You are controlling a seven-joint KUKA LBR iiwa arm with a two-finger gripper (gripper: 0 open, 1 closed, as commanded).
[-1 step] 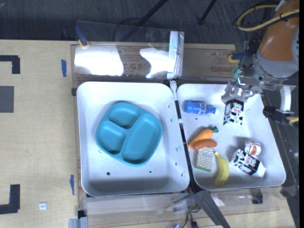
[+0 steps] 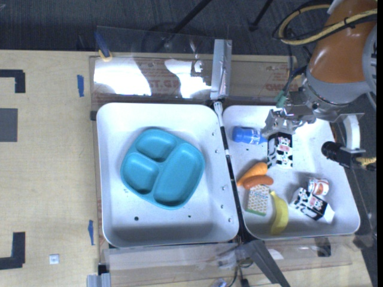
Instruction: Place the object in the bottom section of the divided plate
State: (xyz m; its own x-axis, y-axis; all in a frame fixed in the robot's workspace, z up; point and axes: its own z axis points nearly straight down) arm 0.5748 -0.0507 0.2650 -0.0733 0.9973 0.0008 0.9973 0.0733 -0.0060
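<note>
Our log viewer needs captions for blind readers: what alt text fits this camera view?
A grey arm's gripper hangs over the right bin, above a cow-print carton, beside a blue bottle, carrot, banana and second carton. A blue divided plate sits in the left bin.

Right bin (image 2: 347,217) — banana (image 2: 279,211); carrot (image 2: 256,173); blue bottle (image 2: 245,135).

We take this for a robotics lab: taped wooden bench (image 2: 42,160), tripod legs (image 2: 263,262) and looped cables (image 2: 305,17) around the white bins (image 2: 114,220).
</note>
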